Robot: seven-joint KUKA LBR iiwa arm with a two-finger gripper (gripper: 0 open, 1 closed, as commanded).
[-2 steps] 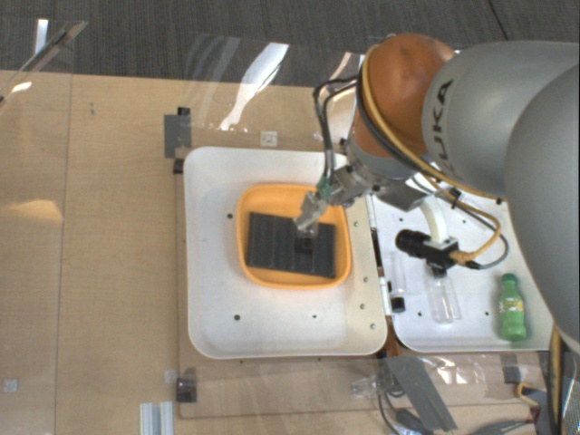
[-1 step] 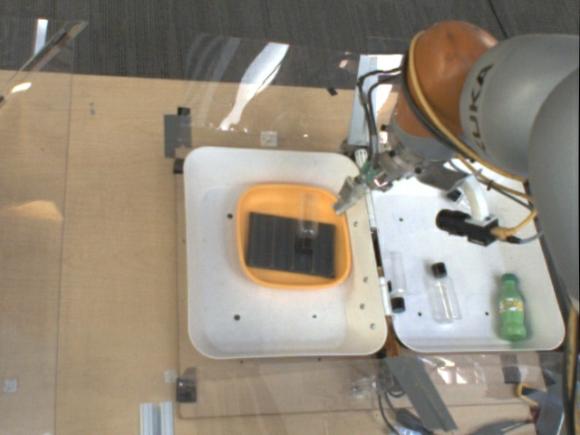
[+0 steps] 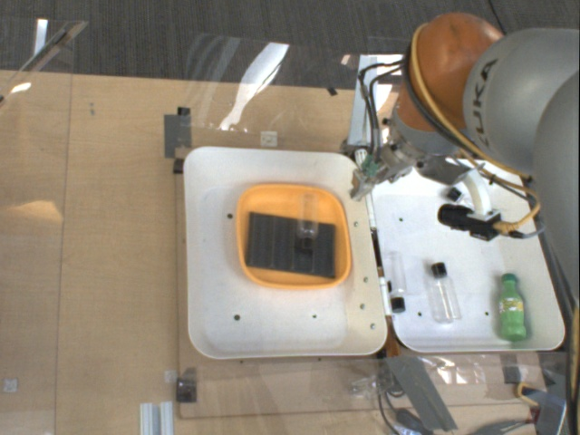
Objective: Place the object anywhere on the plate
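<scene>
An orange plate point(image 3: 248, 263) sits in the middle of the left white bin point(image 3: 213, 315). On it lies a dark grey ribbed rectangle point(image 3: 276, 247). A small clear vial point(image 3: 307, 214) with a dark end rests across the rectangle's upper right part. My gripper point(image 3: 362, 182) hangs over the divide between the two bins, just beyond the plate's upper right corner and apart from it. Nothing shows in its grasp.
The right white bin point(image 3: 408, 234) holds a clear bottle point(image 3: 443, 297), a small black cube point(image 3: 438, 268) and a green bottle point(image 3: 512, 307) at its near right. The grey arm with its orange band point(image 3: 453, 53) fills the upper right.
</scene>
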